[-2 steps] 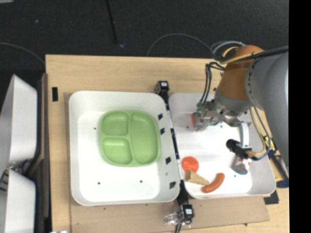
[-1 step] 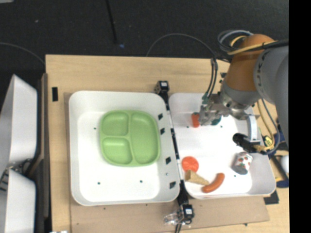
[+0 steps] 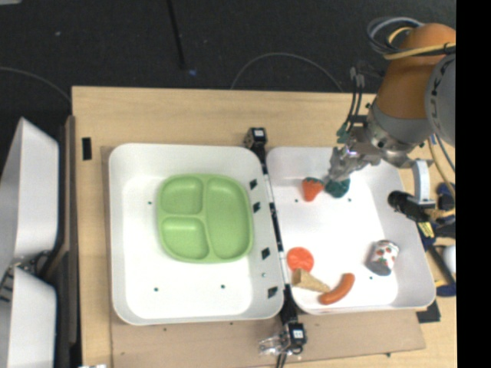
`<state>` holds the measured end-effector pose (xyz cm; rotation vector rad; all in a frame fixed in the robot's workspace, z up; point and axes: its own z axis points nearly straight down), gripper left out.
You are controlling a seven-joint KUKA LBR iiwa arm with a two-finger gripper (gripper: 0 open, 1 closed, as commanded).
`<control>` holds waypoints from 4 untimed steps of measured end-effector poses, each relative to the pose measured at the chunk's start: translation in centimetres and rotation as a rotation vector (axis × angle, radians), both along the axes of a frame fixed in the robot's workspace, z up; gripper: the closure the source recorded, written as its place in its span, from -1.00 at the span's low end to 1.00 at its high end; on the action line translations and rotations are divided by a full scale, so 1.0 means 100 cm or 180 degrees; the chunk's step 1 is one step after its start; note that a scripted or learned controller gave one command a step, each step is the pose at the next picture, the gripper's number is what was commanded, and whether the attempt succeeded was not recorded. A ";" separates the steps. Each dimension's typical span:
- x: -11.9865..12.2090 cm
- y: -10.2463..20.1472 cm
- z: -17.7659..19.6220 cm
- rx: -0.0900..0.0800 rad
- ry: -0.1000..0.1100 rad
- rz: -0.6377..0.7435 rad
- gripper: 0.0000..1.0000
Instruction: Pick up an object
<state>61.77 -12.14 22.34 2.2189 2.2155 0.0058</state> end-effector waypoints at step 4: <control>-0.041 0.149 0.002 0.0005 0.0024 0.0023 1.00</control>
